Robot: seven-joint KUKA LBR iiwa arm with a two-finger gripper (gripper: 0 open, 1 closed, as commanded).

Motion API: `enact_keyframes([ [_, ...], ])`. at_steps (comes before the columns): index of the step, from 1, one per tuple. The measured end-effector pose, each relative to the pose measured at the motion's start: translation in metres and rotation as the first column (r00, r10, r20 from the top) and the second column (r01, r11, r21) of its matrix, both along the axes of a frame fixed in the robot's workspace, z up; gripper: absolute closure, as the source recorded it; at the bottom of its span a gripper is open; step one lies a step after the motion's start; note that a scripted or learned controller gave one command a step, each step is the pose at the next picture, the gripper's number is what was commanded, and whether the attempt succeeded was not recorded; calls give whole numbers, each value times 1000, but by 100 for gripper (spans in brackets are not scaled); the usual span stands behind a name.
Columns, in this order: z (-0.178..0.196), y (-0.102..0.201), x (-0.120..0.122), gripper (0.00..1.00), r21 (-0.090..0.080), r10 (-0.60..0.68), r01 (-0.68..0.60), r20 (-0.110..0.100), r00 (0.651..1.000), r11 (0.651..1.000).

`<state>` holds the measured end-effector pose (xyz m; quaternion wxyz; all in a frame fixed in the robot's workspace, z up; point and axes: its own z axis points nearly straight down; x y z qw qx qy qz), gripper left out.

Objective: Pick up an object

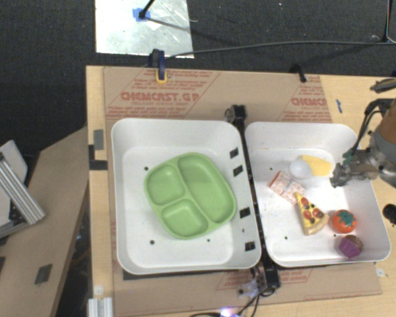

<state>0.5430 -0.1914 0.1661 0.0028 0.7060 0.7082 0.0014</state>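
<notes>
The right bin [277, 243] holds several toy foods: a white egg-like ball [300, 169] against a yellow piece [318, 164], a pink striped packet [285, 185], a pizza slice [309, 213], an orange tomato [344, 221] and a purple item [350, 246]. My gripper [342, 176] hangs over the right bin's right side, just right of the yellow piece. No object shows between its tips.
The left bin [129, 177] holds a green divided plate [189, 194]. A black divider with clips [244, 177] runs between the bins. Both bins rest on a cardboard sheet [185, 91] on the bench. A metal frame [13, 183] stands at far left.
</notes>
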Motion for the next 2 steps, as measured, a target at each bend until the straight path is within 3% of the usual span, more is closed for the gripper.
enact_keyframes([
  [2, 112, 8, -6, 100, -1, 2, -2, 2, 1000, 1000],
])
